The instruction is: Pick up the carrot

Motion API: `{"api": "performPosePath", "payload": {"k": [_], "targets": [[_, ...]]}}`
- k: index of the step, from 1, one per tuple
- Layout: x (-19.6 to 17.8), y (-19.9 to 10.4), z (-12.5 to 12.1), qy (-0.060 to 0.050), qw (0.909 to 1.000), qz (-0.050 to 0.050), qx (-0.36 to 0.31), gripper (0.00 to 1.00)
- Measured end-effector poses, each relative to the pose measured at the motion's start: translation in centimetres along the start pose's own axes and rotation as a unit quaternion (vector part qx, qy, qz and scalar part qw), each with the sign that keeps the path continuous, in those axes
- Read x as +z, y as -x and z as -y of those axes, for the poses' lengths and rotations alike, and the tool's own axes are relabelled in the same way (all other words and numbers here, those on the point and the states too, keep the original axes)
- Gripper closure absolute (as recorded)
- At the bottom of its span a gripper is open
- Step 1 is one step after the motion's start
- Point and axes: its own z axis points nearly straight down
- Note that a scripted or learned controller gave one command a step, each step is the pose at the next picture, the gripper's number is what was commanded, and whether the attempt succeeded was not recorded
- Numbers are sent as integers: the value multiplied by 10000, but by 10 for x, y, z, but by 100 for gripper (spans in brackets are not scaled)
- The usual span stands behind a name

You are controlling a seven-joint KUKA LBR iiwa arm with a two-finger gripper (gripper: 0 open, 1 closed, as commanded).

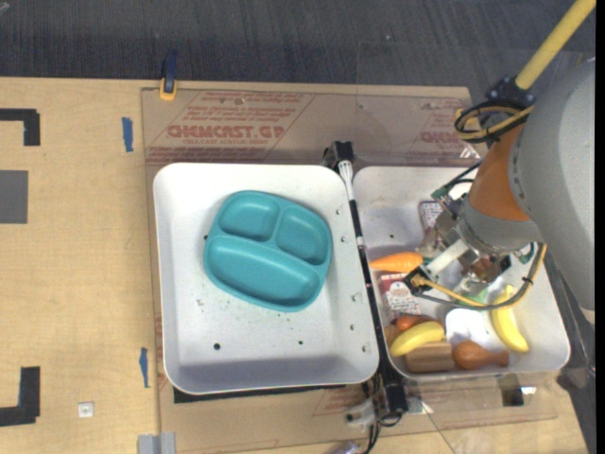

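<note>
I see the carrot [398, 262] at the right bin's [386, 189] left wall, gripper [433, 274] just beside it; I cannot tell its finger spread (wrist hides it). I'd centre over the carrot before descending.

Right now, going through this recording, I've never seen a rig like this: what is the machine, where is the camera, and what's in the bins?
One camera looks down at a slant on a bench with two shallow white bins. The grey arm with an orange band reaches in from the right; its gripper hangs low over the right bin. The left bin holds a teal divided plate. The right bin holds toy food: the orange carrot beside the gripper, two bananas and other pieces. I can't tell whether anything is held.
</note>
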Motion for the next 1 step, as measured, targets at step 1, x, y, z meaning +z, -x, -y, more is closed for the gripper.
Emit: {"api": "performPosePath", "payload": {"k": [1], "targets": [[2,-73,-37,-8,9996,28,274,0]]}}
